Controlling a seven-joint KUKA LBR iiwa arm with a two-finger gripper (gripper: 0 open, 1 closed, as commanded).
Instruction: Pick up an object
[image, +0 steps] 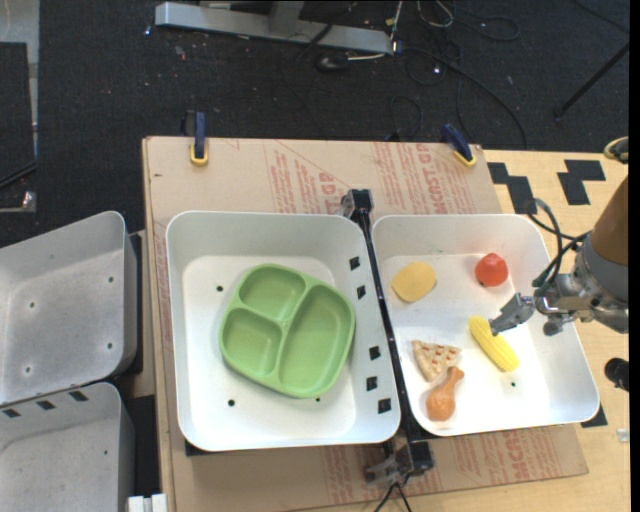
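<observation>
Gripper (517, 313) at right bin's (570, 400) right edge, just beside corn (494, 343); finger state can't tell. Open floor betw. tomato (491, 270) & corn.

Right bin (560, 395): open floor is left at centre and lower right. Access is obstructed by yellow piece (413, 281), tomato (490, 269), corn (494, 343), pizza slice (436, 357) and drumstick (445, 393) (the last two nearly touching). Left bin (190, 330): largely occupied by green tray (288, 329).

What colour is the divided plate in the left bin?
Light green; the divided plate shows plainly in the camera view.
</observation>
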